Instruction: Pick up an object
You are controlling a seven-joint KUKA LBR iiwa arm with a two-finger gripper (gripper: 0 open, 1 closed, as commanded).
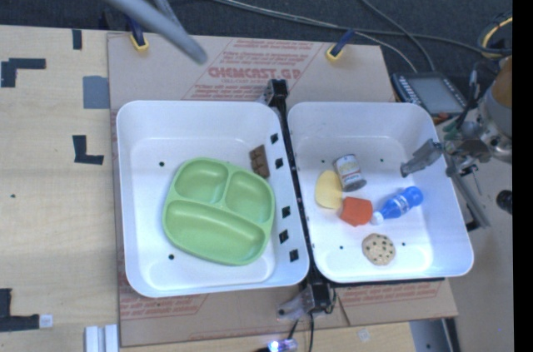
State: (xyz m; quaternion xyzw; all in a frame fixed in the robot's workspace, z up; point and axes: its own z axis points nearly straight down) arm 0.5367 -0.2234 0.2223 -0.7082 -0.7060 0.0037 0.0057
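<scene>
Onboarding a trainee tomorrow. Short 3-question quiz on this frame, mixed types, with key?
1. True or false: the green tray lies in the left bin.
2. What touches the orange block on its upper left? A) cookie B) yellow piece C) can
3. Fill in: the blue bottle lies between the orange block and the ___.

Key: 1 true. 2 B, the yellow piece. 3 gripper, at the right bin's right rim.

Bright, even light from overhead, and the white bins (208, 113) nearly glare. Shadows stay soft. The whole picture looks slightly blurred, the far table (50, 176) edge most.
</scene>
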